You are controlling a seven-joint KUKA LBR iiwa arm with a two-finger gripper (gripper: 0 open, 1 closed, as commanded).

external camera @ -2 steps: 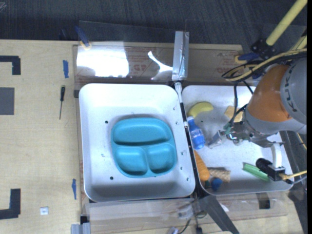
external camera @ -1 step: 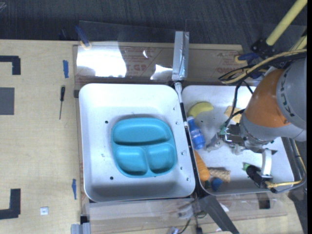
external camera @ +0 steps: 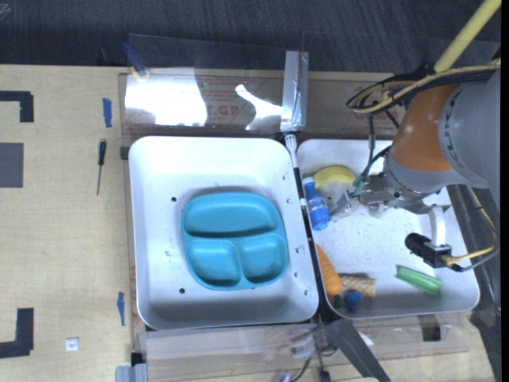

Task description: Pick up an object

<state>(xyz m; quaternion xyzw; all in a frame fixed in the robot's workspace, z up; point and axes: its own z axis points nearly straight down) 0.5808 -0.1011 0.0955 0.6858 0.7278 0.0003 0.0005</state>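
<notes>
My gripper [external camera: 352, 195] is low in the right bin [external camera: 465, 293], at its upper left part. It sits just below a yellow rounded object [external camera: 334, 176] and just right of a small blue bottle [external camera: 316, 211] that lies against the bin's left wall. Whether anything is held cannot be seen. An orange carrot-like piece [external camera: 328, 270], a brown stick [external camera: 356, 281] and a small blue item [external camera: 352, 298] lie at the bin's lower left. A green cylinder [external camera: 419, 280] lies at the lower right.
The left bin [external camera: 151, 165] holds a blue divided plate [external camera: 233, 239]. A black part with cables [external camera: 424, 247] hangs from the arm [external camera: 449, 138] over the right bin's right side. A clear shiny panel [external camera: 207, 94] stands behind the bins.
</notes>
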